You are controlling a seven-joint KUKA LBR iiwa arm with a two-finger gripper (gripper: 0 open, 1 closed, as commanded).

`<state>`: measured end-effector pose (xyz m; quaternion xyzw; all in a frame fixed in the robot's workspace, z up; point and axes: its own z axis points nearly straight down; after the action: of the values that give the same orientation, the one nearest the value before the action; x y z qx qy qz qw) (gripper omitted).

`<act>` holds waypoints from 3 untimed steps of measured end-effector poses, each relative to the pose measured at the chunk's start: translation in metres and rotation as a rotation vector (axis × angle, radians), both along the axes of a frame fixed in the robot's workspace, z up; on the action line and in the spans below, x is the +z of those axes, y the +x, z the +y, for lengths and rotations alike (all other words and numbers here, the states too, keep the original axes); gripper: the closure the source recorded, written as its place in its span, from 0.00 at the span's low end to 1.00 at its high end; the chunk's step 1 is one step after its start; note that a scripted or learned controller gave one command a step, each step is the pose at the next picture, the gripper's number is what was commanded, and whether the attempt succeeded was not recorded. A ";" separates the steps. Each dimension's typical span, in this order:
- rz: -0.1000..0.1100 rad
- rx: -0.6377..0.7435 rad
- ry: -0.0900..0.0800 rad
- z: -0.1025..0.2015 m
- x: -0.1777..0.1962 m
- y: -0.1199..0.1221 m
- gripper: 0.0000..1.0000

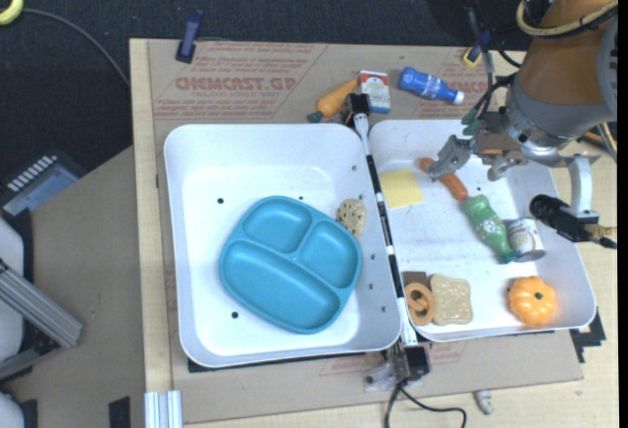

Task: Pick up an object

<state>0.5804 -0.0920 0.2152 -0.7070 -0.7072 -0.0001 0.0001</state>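
The gripper [453, 157], fingers spread and holding nothing, hangs just over the carrot [446, 179], whose length runs diagonally down-right.

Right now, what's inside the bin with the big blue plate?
The left bin holds the blue divided plate and a small cookie beside its upper right edge. Whatever lies under the plate is covered.
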 end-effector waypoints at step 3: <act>-0.003 -0.001 -0.001 -0.063 -0.120 0.024 0.00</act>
<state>0.6042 -0.1550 0.0948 -0.7075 -0.7067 -0.0007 -0.0014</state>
